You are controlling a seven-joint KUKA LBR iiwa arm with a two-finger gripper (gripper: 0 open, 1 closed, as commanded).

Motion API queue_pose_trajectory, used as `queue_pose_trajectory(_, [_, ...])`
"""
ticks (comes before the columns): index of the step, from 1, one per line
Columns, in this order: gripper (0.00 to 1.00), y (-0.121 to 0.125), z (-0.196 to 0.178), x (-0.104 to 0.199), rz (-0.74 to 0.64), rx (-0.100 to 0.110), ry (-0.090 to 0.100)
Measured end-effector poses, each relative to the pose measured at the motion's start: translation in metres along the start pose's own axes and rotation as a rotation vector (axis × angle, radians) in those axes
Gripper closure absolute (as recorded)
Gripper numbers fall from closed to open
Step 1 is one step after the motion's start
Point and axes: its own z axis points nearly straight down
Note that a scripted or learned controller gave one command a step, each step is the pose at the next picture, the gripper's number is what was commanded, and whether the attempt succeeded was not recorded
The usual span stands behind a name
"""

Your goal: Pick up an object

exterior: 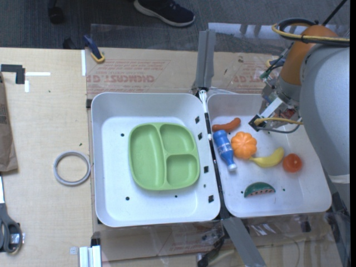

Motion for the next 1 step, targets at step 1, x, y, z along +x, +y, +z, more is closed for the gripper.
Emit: queue_pose_trajectory(1, [1.0, -0.0309, 0.001, -0.02, 0.428, 0.002, -0.002])
